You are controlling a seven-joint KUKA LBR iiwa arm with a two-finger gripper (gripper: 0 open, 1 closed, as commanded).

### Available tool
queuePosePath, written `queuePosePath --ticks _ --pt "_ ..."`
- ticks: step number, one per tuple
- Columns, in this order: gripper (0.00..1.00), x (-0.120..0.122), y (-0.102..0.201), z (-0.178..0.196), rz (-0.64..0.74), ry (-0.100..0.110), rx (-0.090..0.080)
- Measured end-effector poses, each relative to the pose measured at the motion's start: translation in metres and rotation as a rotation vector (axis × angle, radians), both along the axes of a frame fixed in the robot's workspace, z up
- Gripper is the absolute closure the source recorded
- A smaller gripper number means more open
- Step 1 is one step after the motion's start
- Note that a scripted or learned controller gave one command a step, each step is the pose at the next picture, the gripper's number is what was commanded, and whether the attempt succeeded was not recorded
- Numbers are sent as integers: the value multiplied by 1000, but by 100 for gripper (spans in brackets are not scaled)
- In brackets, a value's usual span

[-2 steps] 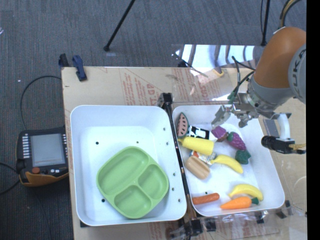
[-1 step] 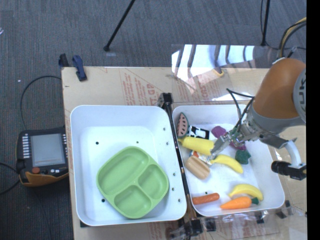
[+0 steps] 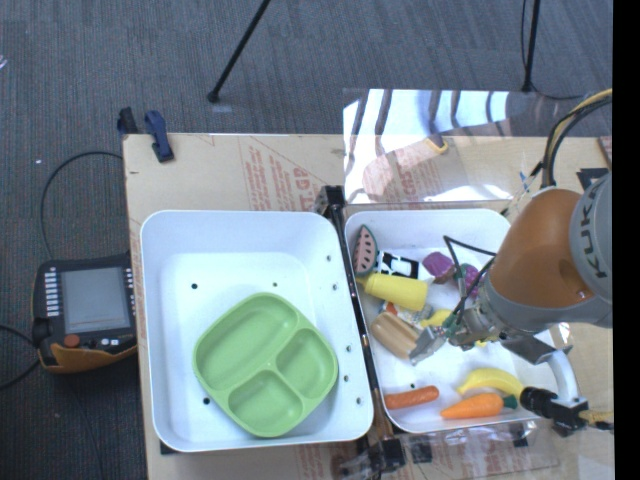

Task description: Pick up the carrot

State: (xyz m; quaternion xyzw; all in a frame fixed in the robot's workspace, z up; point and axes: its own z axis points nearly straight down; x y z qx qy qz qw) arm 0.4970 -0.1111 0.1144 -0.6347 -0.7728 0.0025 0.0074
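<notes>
Your gripper (image 3: pixel 428 345) hovered mid right bin (image 3: pixel 497 220), over the bread roll (image 3: pixel 392 335); can't tell its state. Carrot (image 3: pixel 473 406) lay by the bin's near edge, beside the banana (image 3: pixel 490 379).

Camera view: fixed above my bench, looking down at a slant | Range: far enough to frame both white bins (image 3: pixel 160 268) and surrounding floor | Orientation: my arm enters from frame right, placing my claw (image 3: pixel 432 343) right of center, over the right-hand bin
</notes>
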Motion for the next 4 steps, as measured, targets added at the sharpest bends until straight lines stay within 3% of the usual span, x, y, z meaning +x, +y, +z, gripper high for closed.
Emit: queuePosePath --ticks 1,2,3,4 --pt "0 -24 27 -30 -80 -2 -1" --pt "100 -24 26 -21 -91 3 1" --pt "100 -24 23 -29 -265 -1 -2" --pt "0 -24 23 -29 -267 -2 -3"
